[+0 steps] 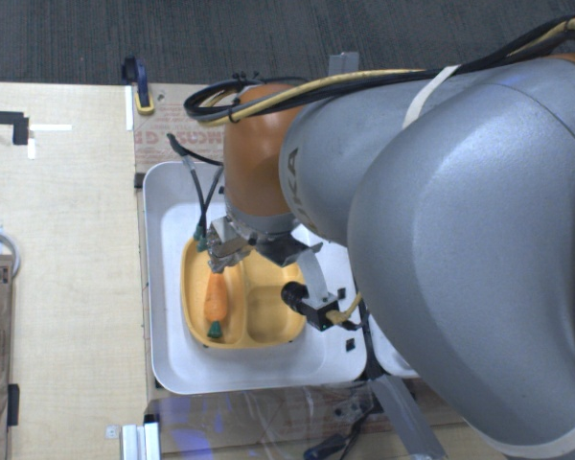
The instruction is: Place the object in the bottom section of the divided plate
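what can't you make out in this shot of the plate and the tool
- Tool: the wrist hides its tips in the camera view, so a grip on the carrot can't be judged.
- Yellow divided plate: its upper sections are hidden under the arm.
- White bin: the arm covers its right side.
- Second bin: hidden by the arm.

You've got a glossy yellow plastic plate [268, 326] in a smooth white bin [163, 295]. Matt grey arm [460, 228], pale wood-grain bench [67, 257].
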